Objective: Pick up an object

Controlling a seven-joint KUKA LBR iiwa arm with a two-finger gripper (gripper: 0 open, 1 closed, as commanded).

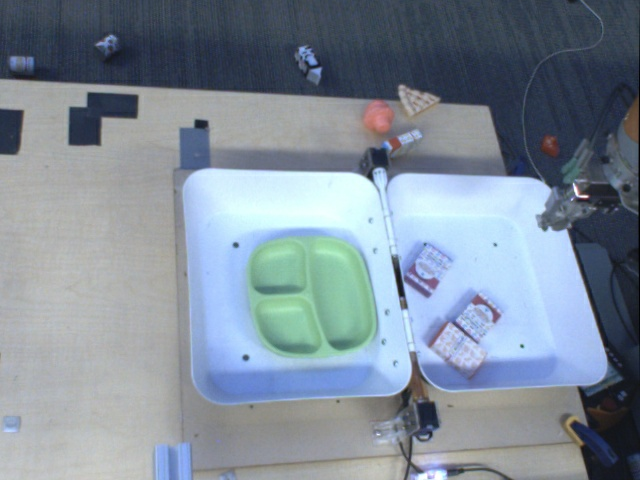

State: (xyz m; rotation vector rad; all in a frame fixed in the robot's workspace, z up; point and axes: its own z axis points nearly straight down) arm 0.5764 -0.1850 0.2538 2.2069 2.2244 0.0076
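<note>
In the right bin [540, 358] lie three small red-and-white packets: one [428, 268] near the bin's left wall, and two side by side, one [478, 317] above the other [456, 347], toward the front. My gripper [563, 208] hangs at the right bin's far right rim, well to the right of the packets. Nothing shows between its tips. The left bin [215, 268] holds a green divided plate [311, 295] with three compartments.
Behind the bins on the bench lie an orange ball [378, 117], a pizza-slice toy [417, 100] and a small red-capped tube [404, 141]. Small bits are scattered on the dark floor beyond. A cable clip [410, 423] sits at the bins' front seam.
</note>
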